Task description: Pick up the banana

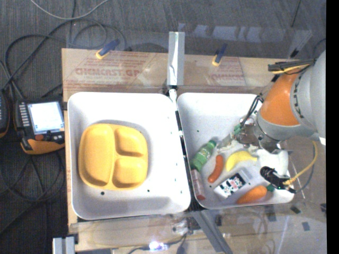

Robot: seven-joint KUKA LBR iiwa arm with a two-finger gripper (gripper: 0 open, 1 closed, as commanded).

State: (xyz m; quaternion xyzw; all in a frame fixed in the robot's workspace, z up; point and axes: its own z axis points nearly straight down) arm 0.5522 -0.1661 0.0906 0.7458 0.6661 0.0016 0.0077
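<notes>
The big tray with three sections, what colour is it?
Yellow. The tray sits in the left bin, seen in the camera view.

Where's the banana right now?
The banana lies in the right bin, toward its lower right, between the hot dog and the gripper.

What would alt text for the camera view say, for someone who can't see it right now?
The grey arm's hand hovers over the right white bin, just above the curved yellow banana, which lies among a green bottle, red sausage, small printed box and orange carrot. The left white bin holds a yellow sectioned tray.
</notes>
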